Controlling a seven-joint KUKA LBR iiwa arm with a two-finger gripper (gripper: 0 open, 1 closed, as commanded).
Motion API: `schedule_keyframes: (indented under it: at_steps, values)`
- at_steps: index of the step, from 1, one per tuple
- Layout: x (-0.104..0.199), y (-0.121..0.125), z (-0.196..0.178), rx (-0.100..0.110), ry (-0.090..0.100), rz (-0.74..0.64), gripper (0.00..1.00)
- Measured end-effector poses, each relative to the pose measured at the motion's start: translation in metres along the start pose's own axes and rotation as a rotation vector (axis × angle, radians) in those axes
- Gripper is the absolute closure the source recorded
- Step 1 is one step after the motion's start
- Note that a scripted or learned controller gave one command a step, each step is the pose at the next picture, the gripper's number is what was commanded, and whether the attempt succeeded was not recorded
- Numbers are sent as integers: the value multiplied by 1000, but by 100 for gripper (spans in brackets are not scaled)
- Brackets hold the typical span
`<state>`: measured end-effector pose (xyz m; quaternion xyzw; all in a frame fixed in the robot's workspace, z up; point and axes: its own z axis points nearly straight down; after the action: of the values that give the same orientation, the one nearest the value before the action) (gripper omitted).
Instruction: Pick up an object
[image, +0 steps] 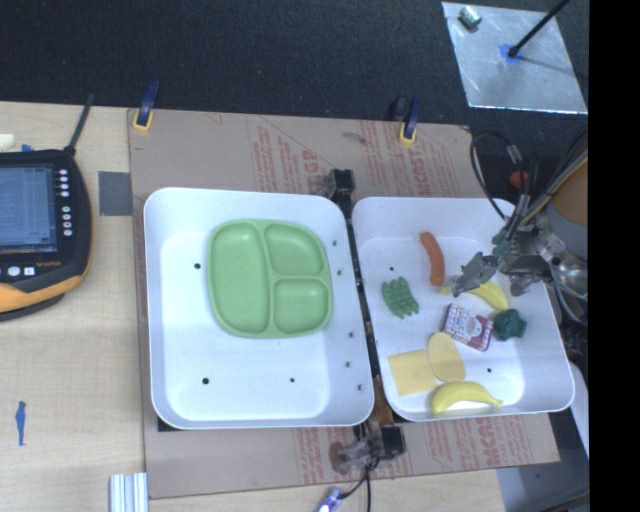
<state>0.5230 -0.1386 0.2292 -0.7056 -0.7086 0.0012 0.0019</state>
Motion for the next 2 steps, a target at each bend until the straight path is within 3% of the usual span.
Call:
schedule_keyframes:
  at_steps: [1,2]
  values:
    - [32,0,136,-5,-1,-2,0]
    - [-12,65,133,-12,-4,-1,0]
